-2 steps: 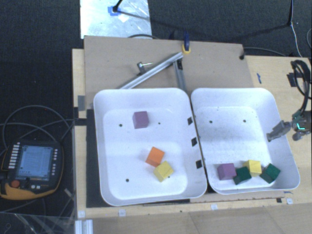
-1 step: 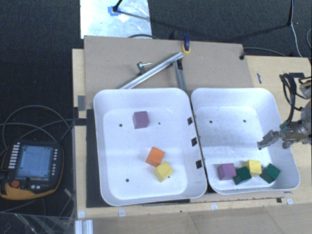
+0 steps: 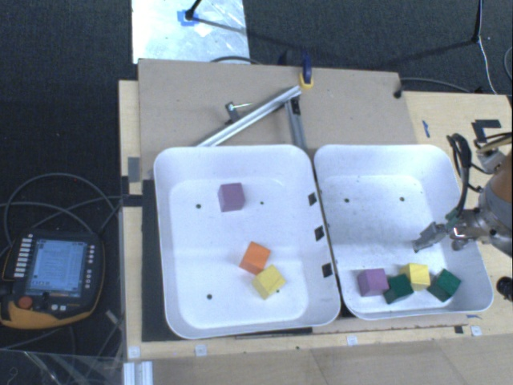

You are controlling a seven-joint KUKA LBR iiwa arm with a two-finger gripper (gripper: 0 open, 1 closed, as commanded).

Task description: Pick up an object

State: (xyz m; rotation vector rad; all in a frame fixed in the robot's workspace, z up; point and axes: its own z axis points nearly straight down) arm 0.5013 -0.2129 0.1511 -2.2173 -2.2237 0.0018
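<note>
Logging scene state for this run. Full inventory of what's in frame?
left bin: 1, white, bench left
right bin: 1, white, bench right, touching left bin
purple cubes: 2, one upper left bin, one lower right bin
orange cube: 1, lower left bin
yellow cubes: 2, one left bin touching orange cube, one lower right bin
green cubes: 2, dark green, lower right bin, either side of yellow cube
metal rod: 1, silver, on cardboard behind bins
pendant: 1, grey and orange, floor left
arm: 1, grey, right edge
hand: 1, above right bin's right side, over the cube cluster
</note>
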